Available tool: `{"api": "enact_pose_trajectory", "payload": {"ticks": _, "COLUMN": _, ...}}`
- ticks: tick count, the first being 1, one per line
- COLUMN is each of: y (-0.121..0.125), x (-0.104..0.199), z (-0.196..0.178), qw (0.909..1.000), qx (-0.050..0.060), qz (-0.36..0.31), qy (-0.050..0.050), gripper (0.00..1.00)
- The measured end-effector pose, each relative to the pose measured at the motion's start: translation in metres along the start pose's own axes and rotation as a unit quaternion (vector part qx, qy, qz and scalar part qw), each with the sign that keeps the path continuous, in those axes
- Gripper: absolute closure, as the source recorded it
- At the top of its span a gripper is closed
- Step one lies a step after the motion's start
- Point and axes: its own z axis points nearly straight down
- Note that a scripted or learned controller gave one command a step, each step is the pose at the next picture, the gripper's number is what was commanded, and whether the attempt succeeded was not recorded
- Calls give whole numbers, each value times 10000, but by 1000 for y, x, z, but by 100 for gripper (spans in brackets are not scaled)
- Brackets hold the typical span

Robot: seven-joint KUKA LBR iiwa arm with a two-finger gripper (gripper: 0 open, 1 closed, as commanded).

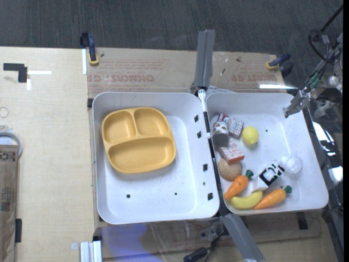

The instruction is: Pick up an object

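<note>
Red print is running along the cardboard strip (180, 70) behind the bins, upside down and mirrored; reading roughly "CHEMCATS" on the left stretch, not certain. The black-and-white bottle (272, 173) is showing a bold label, unreadable. Small boxes (232, 153) carrying print too small to read.

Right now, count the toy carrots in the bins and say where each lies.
2. One carrot lies in the right bin, left of the banana. The other carrot lies at that bin's front edge, right of the banana. The pile could hide more.
</note>
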Motion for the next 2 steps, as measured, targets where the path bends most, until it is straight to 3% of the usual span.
{"api": "enact_pose_trajectory", "payload": {"ticks": 1, "y": 0, "x": 31, "z": 129, "qw": 9972, "qx": 3, "qz": -753, "qy": 5, "gripper": 0}}
{"api": "enact_pose_trajectory", "payload": {"ticks": 2, "y": 40, "x": 51, "z": 188, "qw": 9938, "qx": -11, "qz": -1110, "qy": -1, "gripper": 0}}
